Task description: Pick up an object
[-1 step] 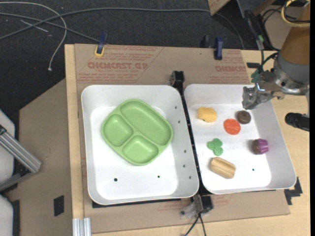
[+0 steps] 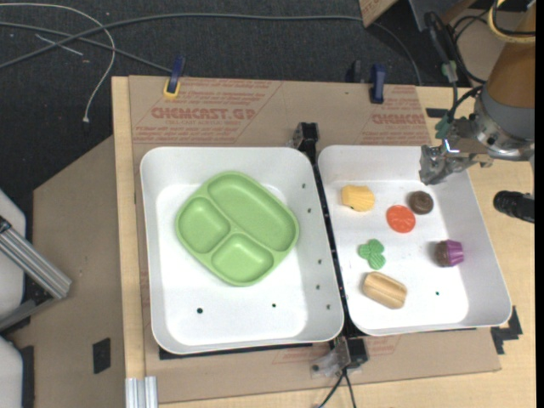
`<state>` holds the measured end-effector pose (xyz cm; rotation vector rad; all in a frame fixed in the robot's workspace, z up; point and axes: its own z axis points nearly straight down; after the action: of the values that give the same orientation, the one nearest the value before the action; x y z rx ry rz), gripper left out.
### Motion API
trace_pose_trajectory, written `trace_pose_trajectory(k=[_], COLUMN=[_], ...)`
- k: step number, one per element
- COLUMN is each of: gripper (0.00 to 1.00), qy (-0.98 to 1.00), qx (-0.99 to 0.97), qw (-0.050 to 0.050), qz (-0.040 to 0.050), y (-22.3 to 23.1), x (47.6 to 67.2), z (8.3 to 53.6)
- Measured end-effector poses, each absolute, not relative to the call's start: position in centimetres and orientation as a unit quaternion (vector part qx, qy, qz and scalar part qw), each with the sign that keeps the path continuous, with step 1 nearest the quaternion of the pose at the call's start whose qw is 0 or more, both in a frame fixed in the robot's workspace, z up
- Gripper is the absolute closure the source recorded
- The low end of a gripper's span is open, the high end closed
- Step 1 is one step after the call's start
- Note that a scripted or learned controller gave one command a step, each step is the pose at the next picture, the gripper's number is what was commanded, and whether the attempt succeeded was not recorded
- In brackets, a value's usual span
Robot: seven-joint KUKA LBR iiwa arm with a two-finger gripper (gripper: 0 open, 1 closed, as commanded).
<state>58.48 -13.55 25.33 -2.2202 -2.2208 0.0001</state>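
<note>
From my station I count two white bins on the desk (image 2: 127, 228), side by side. The left bin (image 2: 166, 313) carries one thing: a green divided plate (image 2: 237, 228) with three compartments, lying near its middle.

The right bin (image 2: 476, 287) carries six small items. One yellow piece (image 2: 358, 198) sits toward the far left of the bin. One red-orange round piece (image 2: 401, 219) lies near the middle, and one brown round piece (image 2: 420, 201) sits just beside it on the far right. One green broccoli-like piece (image 2: 371, 251) lies below the yellow one, and one tan bread-like loaf (image 2: 384, 289) lies just in front of that, nearest me. One purple piece (image 2: 449, 252) sits apart toward the right wall.

The arm (image 2: 510, 92) comes in from the right, and its hand (image 2: 433, 167) hangs over the far part of the right bin, just beyond the brown piece. I see nothing between its fingers; whether they are apart or together I cannot tell from this angle.

Two clamps hold the cardboard at the far edge: one blue-and-yellow clamp (image 2: 176, 75) and one blue clamp (image 2: 376, 83). White cables (image 2: 76, 41) lie on the dark floor beyond.
</note>
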Motion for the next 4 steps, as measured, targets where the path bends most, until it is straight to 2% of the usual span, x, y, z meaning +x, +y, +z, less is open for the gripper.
trace_pose_trajectory(k=[3, 4], gripper=[0.00, 1.00], qy=[-0.707, -0.707], qx=[-0.707, -0.707], qw=[0.004, 0.001], qz=[0.0016, -0.0006], y=[-13.5, -13.5], x=[58.1, 58.3], z=[8.3, 9.8])
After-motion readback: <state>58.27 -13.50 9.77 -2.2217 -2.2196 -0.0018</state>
